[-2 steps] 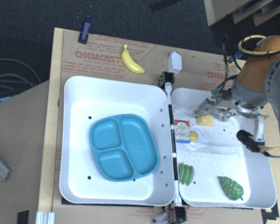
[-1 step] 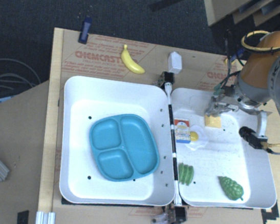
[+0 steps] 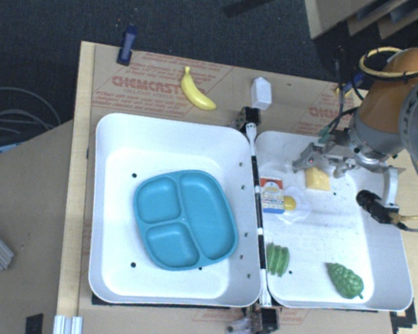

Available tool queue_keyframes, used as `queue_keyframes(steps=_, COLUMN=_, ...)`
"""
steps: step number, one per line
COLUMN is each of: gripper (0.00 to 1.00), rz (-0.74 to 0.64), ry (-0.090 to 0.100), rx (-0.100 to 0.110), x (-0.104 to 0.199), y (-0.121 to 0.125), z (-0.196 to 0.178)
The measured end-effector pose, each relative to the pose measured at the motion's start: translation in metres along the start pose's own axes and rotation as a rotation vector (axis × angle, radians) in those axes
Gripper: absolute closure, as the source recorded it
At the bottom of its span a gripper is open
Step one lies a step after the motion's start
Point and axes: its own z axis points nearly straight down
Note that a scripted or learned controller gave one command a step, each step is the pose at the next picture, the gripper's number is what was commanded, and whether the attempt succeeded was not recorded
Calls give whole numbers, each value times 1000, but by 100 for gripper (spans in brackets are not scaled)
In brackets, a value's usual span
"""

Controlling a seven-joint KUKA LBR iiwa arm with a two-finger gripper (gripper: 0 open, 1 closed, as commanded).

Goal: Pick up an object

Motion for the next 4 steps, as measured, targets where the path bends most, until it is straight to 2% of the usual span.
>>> queue_keyframes(steps=1, gripper=100, rz=-1, ry=-1, rx=-3, x=0, y=1, z=-11)
queue_keyframes(steps=2, gripper=0, rz=-1, ry=-1, rx=-2, x=0, y=1, z=-10)
queue_keyframes(steps=3, gripper=0, rz=2, ry=1, rx=5, x=4, y=3, z=12)
queue_keyframes(steps=4, gripper=100, rz=1, ry=-2, rx=-5, x=4, y=6, z=-2)
